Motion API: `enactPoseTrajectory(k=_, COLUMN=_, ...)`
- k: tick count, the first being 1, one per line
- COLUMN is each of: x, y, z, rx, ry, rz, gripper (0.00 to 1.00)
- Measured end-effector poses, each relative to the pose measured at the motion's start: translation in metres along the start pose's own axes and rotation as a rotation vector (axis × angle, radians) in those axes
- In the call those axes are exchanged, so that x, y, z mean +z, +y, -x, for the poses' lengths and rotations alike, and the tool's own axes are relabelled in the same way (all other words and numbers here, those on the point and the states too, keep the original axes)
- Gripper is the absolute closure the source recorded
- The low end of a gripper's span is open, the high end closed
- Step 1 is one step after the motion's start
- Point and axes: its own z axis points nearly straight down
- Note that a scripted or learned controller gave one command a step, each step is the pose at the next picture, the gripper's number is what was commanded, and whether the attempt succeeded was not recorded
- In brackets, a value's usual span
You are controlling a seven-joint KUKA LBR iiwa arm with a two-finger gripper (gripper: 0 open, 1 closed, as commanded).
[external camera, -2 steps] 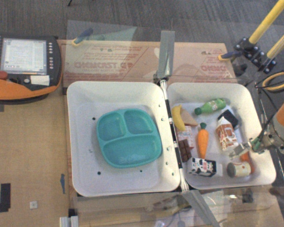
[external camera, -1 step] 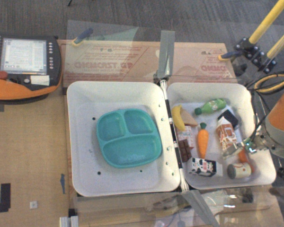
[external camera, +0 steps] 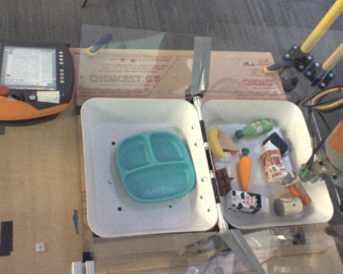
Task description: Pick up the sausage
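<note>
Brown cardboard-covered bench (external camera: pixel 34 170) stood on grey carpet (external camera: pixel 217 10); an orange-and-grey teach pendant (external camera: pixel 28 79) sat at upper left. The left white bin (external camera: pixel 97 130) bore a teal divided plate (external camera: pixel 155 167). In the right white bin (external camera: pixel 286 110), the small orange-red sausage (external camera: pixel 299 194) lay at lower right, just beside the metal two-finger gripper (external camera: pixel 292 178); its closure could not be told.

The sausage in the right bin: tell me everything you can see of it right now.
The sausage is a small orange-red piece, smooth and plastic-looking, lying tilted near the right bin's lower right corner. Its upper left end is hidden under the gripper, so I cannot tell whether it is gripped. Its lower end lies close to the grey can; contact is unclear.
</note>
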Motion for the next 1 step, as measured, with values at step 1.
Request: enactPoseTrajectory(k=1, x=-0.1083, y=-0.0036, z=-0.0051, rx=0.143, ry=0.000, rz=-0.011, gripper=1.00)
